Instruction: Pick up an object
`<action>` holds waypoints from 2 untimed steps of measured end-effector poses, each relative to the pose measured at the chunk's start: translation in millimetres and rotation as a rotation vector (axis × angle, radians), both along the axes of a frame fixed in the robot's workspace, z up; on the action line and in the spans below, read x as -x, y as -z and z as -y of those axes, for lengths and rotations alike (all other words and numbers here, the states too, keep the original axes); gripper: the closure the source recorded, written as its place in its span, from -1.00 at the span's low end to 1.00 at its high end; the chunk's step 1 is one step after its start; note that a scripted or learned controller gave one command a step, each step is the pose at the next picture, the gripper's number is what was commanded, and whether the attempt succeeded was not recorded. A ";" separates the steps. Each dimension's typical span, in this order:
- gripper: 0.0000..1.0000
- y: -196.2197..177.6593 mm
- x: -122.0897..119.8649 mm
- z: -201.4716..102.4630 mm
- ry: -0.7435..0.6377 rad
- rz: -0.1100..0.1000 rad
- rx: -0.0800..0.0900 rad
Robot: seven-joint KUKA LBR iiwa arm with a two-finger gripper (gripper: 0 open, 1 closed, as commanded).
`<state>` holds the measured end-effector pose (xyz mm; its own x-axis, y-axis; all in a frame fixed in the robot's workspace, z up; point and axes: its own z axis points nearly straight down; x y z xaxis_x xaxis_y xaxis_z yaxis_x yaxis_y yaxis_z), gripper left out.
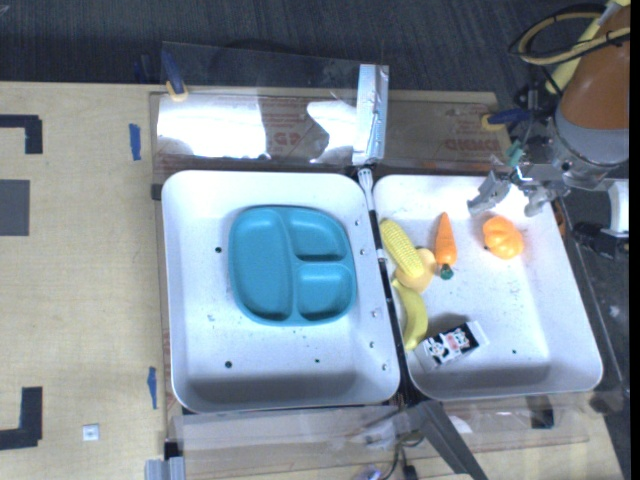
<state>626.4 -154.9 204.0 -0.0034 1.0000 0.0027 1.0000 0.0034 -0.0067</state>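
Camera view, two bins [190, 268], one blue plate [292, 264], five objects [444, 240].

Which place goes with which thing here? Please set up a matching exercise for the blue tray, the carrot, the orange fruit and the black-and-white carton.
Things:
1. blue tray
2. carrot
3. orange fruit
4. black-and-white carton

Places:
A. right bin, near its front edge, beside the banana
B. right bin, just below the pincer
C. left bin, in the middle
D. right bin, between the corn cob and the orange fruit

Pairs: 1-C, 2-D, 3-B, 4-A
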 end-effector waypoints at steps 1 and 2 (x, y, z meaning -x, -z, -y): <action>-1.00 115.2 -1.3 -36.2 -0.086 0.011 0.002; 1.00 109.3 -1.8 -36.3 -0.086 0.007 0.000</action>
